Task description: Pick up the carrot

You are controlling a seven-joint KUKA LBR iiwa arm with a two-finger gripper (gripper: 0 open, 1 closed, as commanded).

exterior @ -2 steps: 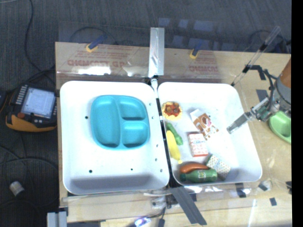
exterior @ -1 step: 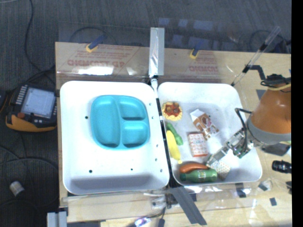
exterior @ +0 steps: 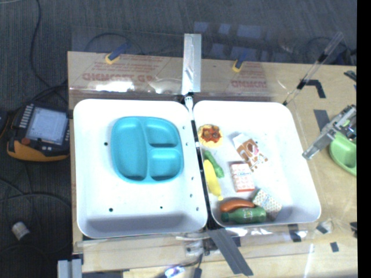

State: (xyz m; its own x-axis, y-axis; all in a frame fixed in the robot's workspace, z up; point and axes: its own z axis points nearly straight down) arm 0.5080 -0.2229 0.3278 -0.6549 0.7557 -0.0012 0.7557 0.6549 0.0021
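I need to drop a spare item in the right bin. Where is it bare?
Right bin: bare along the far wall and right side, beyond the packets. Crowded near the divider and front corner: corn, carrot, green bottle.

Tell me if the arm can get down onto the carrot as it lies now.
Probably yes: the carrot lies uncovered from above in the right bin, though a green bottle touches its near side, crowding a grasp.

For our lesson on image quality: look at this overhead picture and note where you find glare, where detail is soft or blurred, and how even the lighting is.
Camera view: glare streaks the clear sheet behind the bins; the white right bin looks almost washed out; the whole frame is soft, so the carrot and the snack packets lack sharp edges and their print is unreadable; lighting is even, with faint shadows around the blue tray.
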